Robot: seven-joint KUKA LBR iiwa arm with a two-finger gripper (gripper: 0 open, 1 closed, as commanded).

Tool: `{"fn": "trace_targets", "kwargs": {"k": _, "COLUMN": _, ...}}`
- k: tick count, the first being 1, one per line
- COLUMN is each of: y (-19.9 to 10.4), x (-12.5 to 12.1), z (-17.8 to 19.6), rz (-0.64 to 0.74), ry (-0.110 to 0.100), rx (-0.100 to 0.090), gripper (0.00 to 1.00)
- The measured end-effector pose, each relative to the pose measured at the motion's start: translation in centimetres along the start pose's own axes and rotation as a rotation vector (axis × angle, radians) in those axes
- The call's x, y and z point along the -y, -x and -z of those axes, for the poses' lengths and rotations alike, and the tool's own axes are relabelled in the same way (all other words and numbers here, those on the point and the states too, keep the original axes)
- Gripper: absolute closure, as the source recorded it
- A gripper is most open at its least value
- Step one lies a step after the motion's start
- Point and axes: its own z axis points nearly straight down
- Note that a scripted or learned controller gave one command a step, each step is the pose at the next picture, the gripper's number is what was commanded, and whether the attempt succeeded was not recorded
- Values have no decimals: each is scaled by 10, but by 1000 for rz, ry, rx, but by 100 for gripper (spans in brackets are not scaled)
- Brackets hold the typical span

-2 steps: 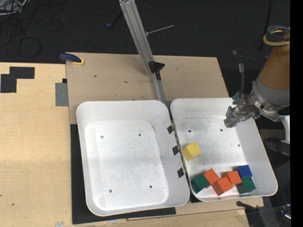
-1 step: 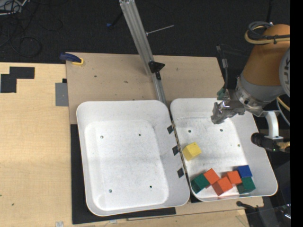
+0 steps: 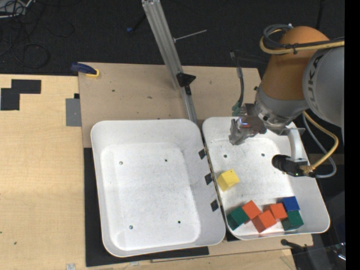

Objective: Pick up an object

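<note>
My tool point(image 3: 241, 129) hangs over the far end of the right bin point(image 3: 264, 156), with nothing visible between its fingers. I cannot tell whether they stand apart or together; the wrist housing and the slanted view mask the gap.

Nearest candidate: the yellow block point(image 3: 229, 179). It lies on the bin floor toward the near end from my tool and slightly toward the divider between the two bins, well apart from the tool. It looks roughly cubic, so I judge no long axis governs the approach; its faces sit rotated a little against the bin walls.

Further candidates: a cluster at the near end of the same bin, beyond the yellow block from my tool. It comprises green, orange and blue blocks point(image 3: 269, 214), several touching. Their individual outlines are hard to separate.

The left bin point(image 3: 147, 184) lies beyond the divider from my tool.
</note>
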Motion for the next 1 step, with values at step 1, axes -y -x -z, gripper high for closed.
{"fn": "trace_targets", "kwargs": {"k": 1, "y": -46, "x": -16, "z": 8, "rz": -1, "ry": 2, "rx": 0, "gripper": 100}}
